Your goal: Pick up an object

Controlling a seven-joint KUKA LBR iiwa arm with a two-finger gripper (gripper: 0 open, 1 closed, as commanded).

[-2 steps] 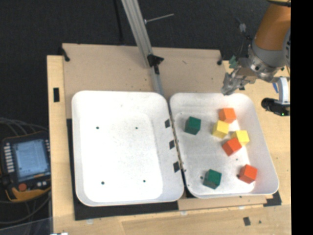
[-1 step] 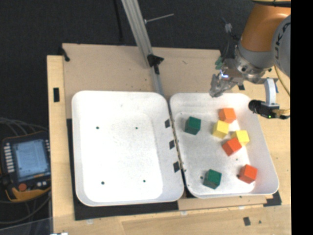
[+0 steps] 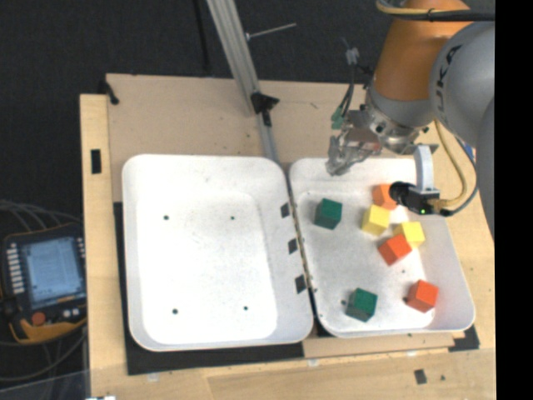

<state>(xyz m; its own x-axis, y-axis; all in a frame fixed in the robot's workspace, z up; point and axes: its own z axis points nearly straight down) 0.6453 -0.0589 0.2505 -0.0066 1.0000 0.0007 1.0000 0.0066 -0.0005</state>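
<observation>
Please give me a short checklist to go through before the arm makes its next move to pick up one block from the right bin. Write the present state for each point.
1. Blocks lie in the right bin: ok, seven cubes there.
2. Pincer is over the right bin: ok, at its upper left corner.
3. Pincer carries nothing: cannot tell, its tips are too small to read.
4. Nearest target stands apart: ok, the green block has bare floor around it.
5. Yellow block stands free: not ok, other cubes crowd it.
</observation>
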